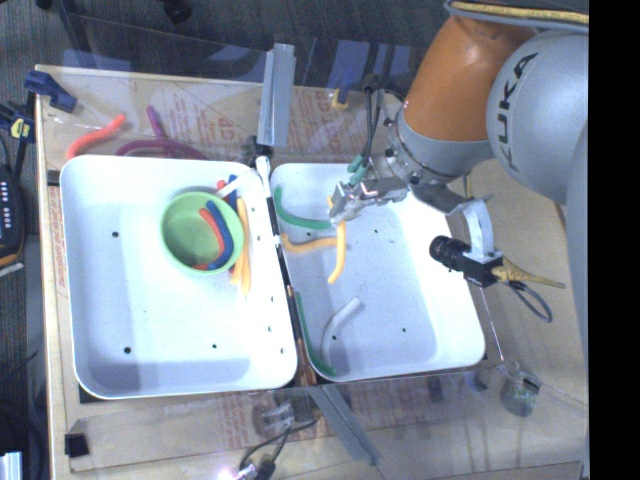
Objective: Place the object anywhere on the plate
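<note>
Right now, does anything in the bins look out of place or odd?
Yes. The green plate in the left bin already carries several coloured strips, and some yellow and orange ones hang past its rim onto the bin floor.

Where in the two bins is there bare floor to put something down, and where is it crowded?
Left bin: bare floor in front of and left of the green plate, which is crowded with colored strips. Right bin: free along the right side and front right. Its back left is crowded: end effector, green strip, orange strip. A white tube lies front left.
</note>
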Robot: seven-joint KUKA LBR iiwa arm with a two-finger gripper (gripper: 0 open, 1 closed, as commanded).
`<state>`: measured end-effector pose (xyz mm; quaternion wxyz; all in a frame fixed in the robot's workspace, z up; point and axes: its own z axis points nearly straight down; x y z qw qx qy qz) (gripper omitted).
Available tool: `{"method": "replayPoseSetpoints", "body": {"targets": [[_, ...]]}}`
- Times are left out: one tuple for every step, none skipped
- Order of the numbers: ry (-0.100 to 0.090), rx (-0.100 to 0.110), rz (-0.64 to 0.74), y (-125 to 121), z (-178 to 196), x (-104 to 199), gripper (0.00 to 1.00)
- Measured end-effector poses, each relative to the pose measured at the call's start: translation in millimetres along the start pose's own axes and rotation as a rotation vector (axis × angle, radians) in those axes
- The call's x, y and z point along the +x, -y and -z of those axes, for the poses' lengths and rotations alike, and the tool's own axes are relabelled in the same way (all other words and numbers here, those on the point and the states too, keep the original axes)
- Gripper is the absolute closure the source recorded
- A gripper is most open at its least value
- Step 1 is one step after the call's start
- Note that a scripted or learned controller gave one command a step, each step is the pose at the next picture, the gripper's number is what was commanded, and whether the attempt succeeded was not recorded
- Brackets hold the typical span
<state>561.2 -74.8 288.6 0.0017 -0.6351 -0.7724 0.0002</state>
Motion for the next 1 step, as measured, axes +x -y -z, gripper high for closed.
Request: {"method": "replayPoseSetpoints", "body": {"targets": [[0.000, 0.000, 0.000, 0.0, 0.1, 0.0, 0.00]]}}
